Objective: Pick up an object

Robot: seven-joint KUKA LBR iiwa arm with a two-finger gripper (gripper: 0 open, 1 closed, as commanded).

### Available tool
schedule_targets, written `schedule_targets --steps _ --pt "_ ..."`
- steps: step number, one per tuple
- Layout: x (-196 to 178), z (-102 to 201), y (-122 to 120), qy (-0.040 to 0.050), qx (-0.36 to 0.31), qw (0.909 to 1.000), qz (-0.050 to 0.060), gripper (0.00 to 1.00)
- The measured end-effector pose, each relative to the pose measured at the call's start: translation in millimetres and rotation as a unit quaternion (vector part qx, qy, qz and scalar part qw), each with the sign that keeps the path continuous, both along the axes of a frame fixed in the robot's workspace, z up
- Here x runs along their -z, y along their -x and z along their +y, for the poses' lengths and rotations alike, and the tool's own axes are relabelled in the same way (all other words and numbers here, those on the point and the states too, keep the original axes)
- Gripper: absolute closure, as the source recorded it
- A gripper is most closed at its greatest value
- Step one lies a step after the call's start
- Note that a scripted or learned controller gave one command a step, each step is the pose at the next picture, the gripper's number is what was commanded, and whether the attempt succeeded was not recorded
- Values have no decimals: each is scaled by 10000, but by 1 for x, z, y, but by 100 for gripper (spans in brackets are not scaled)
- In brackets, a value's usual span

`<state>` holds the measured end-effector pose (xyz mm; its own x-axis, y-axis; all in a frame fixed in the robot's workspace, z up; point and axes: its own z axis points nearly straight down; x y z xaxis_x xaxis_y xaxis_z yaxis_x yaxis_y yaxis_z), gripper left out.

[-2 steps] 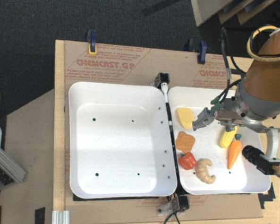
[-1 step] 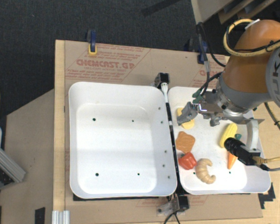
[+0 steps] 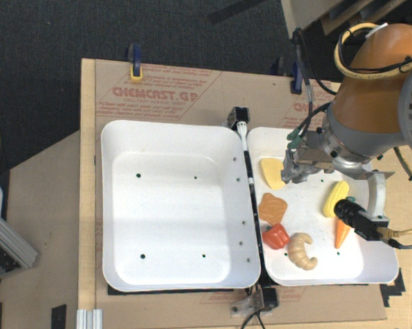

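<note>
The right bin (image 3: 366, 271) holds several toy foods: a pale yellow wedge (image 3: 269, 172), an orange-brown slice (image 3: 273, 208), a red pepper (image 3: 276, 236), a tan croissant (image 3: 302, 250), a yellow corn cob (image 3: 335, 197) and an orange carrot (image 3: 341, 235). My gripper (image 3: 294, 171) hangs low over the bin's upper middle, right at the yellow wedge's right edge. The grey wrist above it hides how the gripper stands and whether it touches the wedge.
The left bin (image 3: 114, 189) lies beside the right one, with a black divider strip (image 3: 249, 191) between them. A black fitting with a cable (image 3: 361, 223) covers the carrot's top. Clamps (image 3: 136, 60) hold the brown board at the back.
</note>
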<state>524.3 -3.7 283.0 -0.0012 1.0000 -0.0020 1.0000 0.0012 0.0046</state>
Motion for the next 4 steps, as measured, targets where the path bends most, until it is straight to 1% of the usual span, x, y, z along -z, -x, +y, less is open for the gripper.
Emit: schedule_targets --steps 1,2,3,4 --pt "1 0 0 0 2 10000 10 0" --pt "-10 0 0 4 0 10000 -7 100" --pt "-9 0 0 5 1 10000 2 0" --pt "-20 0 -1 8 -1 10000 -15 100"
